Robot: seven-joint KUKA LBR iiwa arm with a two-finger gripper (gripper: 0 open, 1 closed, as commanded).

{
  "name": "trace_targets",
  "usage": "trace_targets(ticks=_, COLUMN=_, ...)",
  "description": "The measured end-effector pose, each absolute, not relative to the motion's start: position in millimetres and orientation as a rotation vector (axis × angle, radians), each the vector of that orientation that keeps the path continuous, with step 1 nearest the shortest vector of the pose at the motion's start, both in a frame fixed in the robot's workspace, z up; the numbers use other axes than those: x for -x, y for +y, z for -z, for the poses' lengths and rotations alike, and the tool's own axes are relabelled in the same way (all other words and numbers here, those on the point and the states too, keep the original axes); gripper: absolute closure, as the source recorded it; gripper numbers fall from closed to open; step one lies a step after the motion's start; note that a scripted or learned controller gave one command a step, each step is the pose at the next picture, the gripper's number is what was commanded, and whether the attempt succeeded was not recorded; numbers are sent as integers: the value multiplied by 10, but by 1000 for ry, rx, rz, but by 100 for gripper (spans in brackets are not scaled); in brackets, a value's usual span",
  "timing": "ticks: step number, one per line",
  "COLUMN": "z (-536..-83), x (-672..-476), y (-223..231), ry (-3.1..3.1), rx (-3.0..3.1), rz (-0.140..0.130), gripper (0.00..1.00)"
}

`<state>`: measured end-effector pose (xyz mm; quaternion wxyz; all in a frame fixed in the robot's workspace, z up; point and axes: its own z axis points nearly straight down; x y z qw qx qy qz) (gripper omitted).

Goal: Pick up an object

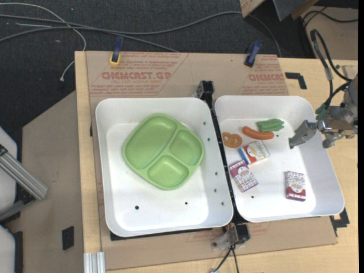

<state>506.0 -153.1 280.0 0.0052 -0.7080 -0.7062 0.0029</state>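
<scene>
Pincer (311,134): seen at the right edge of the frame, over the right bin's upper right part; its dark fingers appear spread, and nothing is seen between them.
Right bin (325,201): the loose items are gathered here, so a pick is likely to be made from this side.
Candidates: a green piece (270,124) and a red sausage-like piece (257,133) lie touching, nearest the pincer; a pretzel (231,139) and a small carton (255,152) lie left of those.
Lower items: two small printed packs (243,176) (294,185) are set well apart, which would ease a clean grasp.
Left bin (108,152): a green divided plate (164,151) is held here, centre left of the frame.
Table (85,152): both bins are carried side by side.
Stage: judged as approach; nothing is lifted yet.
</scene>
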Motion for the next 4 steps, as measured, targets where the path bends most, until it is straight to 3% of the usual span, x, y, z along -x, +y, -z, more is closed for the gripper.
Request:
trace_targets(ticks=1, z=-2851, x=-5079, y=-1529, ry=-2221, rx=2220, rz=0, gripper=0)
trace_targets(ticks=4, z=-1175, x=-5055, y=-1593, ry=-2216, rx=2218, rz=-3, gripper=0)
